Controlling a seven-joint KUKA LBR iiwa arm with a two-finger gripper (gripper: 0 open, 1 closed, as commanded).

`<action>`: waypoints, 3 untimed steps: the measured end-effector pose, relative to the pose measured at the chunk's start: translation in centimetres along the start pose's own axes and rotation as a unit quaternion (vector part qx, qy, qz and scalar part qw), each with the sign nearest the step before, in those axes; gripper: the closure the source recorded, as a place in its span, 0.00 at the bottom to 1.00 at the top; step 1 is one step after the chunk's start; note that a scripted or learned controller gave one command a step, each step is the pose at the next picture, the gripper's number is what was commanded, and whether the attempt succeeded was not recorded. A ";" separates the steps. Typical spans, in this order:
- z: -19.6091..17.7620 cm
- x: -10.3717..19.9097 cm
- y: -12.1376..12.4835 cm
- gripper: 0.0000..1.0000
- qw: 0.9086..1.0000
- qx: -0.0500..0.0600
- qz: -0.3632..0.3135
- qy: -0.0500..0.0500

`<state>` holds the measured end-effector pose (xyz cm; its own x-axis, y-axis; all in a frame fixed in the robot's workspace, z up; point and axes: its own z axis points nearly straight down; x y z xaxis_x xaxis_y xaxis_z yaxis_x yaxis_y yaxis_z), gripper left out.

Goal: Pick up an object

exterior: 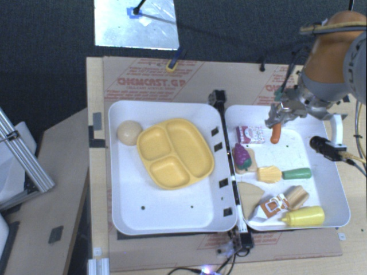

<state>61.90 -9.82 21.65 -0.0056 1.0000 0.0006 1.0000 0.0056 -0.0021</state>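
Camera view showed the left bin (pixel 123 211) with a round beige ball (pixel 129 132) just left of the yellow tray (pixel 174 152), my landmark. Right of the tray lay the pink carton (pixel 250 134). Further right my gripper (pixel 277 119) hung, closed on 1 small orange carrot (pixel 276 134), clear of the floor of the right bin (pixel 327 176). I judged the lift under way; next called for rising steadily without slip.
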 end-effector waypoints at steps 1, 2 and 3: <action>0.2 3.0 -5.1 1.00 1.000 0.000 0.000 0.000; -1.3 6.1 -10.0 1.00 1.000 0.000 -0.001 0.001; -0.9 6.2 -10.3 1.00 1.000 -0.002 0.002 0.000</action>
<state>51.54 -3.69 22.56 -0.0018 1.0000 0.0004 1.0000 0.0018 0.0010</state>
